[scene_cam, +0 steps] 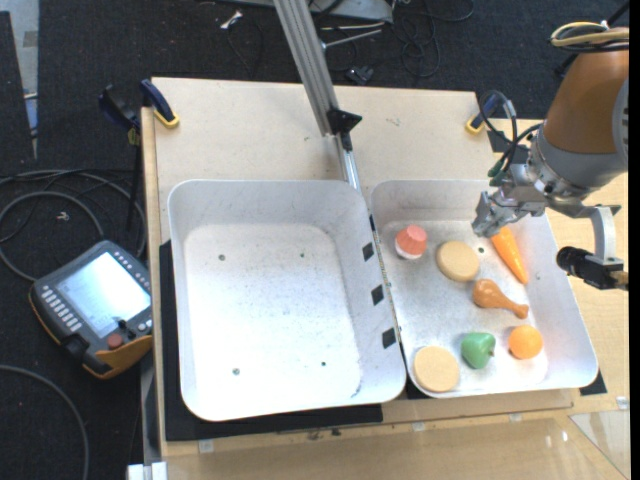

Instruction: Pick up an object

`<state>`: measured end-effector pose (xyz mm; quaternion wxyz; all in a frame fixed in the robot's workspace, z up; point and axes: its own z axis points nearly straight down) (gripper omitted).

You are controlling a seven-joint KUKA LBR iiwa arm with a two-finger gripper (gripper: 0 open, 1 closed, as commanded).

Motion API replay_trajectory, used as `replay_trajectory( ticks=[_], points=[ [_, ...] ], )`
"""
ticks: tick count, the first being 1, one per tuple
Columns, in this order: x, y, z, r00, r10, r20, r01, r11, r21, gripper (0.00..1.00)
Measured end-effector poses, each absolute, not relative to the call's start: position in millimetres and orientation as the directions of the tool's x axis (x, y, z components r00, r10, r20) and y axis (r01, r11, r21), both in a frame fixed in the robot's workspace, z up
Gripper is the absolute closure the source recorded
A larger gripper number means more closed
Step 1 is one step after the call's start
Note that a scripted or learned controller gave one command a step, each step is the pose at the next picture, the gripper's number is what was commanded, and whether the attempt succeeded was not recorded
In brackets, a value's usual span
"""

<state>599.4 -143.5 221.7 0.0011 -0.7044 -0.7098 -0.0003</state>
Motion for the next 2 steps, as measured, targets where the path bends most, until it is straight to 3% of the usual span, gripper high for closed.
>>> replay_trajectory(
  ticks=[2],
  points=[
    [586.0,-35.9,223.1,-0.008,1.000,0.002,1.000,0.008,-0.002,1.00]
  ],
)
